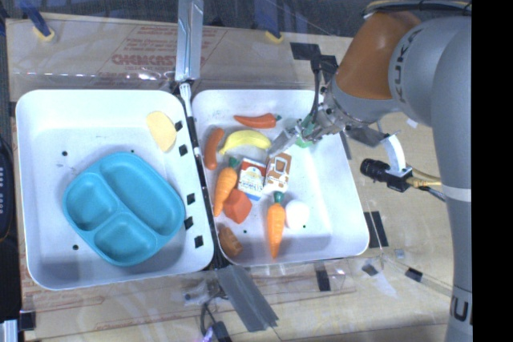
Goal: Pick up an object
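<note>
The right bin (pixel 341 172) holds a pile of toy food. A yellow banana (pixel 244 142) lies near its middle, under a red chili pepper (pixel 256 121). Two small cartons (pixel 252 176) (pixel 278 171) sit side by side below the banana. Around them lie carrots (pixel 225 184) (pixel 275 224), an orange piece (pixel 212 146), a red piece (pixel 237 207), a white egg (pixel 297 214) and a brown piece (pixel 229 240). My gripper (pixel 287 138) reaches in from the right, low over the bin, just right of the banana and above the right carton. A small green thing (pixel 304 142) shows beside it.
The left bin (pixel 48 116) holds a blue divided plate (pixel 124 207) and a pale yellow piece (pixel 161 130) near the divider. A metal post (pixel 188 36) stands at the back between the bins. The grey arm with its orange band (pixel 377 52) hangs over the right bin's far right corner.
</note>
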Tool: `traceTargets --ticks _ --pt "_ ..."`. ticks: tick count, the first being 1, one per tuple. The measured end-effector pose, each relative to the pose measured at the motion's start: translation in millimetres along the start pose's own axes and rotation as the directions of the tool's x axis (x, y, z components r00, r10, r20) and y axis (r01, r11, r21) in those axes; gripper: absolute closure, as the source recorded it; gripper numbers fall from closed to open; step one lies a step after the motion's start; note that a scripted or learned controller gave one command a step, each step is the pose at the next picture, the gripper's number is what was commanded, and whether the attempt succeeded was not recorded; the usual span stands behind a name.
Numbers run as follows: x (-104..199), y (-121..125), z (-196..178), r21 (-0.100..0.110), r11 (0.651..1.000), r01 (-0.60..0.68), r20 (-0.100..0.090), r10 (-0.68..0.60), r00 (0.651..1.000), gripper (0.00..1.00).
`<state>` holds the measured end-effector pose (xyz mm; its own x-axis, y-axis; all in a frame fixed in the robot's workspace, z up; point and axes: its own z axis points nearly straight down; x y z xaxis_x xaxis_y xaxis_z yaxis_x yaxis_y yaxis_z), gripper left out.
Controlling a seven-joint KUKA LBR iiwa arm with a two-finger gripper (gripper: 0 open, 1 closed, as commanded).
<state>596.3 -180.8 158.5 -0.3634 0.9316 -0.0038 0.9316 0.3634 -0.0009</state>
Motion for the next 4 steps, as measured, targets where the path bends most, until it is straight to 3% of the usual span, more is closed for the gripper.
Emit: traceTargets --ticks 1,2,3,4 --pt "32 81 54 -0.009 0.964 0.264 0.002 -0.264 0.964 0.00" --pt "-26 57 -3 -0.004 0.975 0.222 0.003 -0.222 0.975 0.00" --pt "24 71 43 0.001 0.966 0.260 -0.006 -0.260 0.966 0.00" --pt "15 70 1 -0.003 0.998 0.057 -0.001 -0.057 0.998 0.00"
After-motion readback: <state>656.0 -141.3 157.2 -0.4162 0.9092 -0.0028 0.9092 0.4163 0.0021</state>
